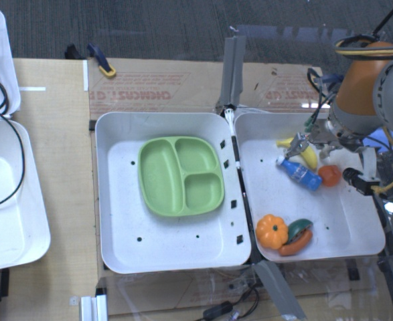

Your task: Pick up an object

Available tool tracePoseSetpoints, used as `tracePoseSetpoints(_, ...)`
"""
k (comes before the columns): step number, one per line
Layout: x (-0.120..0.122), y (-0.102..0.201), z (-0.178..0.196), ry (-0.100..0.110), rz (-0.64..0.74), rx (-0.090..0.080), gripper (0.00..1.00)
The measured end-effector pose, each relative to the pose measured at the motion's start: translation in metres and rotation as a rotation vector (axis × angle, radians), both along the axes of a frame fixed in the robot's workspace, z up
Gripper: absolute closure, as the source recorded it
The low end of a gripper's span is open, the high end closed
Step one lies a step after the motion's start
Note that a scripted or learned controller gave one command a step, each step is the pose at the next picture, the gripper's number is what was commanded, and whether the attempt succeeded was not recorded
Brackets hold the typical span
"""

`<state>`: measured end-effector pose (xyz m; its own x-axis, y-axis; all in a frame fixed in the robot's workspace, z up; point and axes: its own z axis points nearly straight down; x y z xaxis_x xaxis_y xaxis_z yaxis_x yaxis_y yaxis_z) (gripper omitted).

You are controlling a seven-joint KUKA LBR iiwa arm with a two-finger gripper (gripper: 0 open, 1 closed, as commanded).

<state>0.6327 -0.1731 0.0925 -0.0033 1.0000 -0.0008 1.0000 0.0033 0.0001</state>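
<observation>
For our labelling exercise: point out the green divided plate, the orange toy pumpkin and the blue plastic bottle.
green divided plate (181, 176): camera view, central divider.
orange toy pumpkin (272, 231): camera view, ribbed top.
blue plastic bottle (302, 175): camera view, mid-body.

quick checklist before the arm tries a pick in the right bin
1. Gripper over the right bin: ok.
2. Target close by: yellow banana and blue bottle lie right under it: ok.
3. Which of those it lines up with: cannot tell.
4. Crowding: banana, bottle and red-orange ball are bunched together: not ok.
5. Orange pumpkin lies apart from the cluster near the front edge: ok.
</observation>
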Motion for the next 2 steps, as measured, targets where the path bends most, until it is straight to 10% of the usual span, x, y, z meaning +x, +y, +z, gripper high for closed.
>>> tracePoseSetpoints(1, 0.0, -0.001, 0.009, -0.001, -0.003, -0.001, 1.0)
tracePoseSetpoints(2, 0.027, 0.029, 0.1, -0.001, 0.034, 0.0, 1.0)
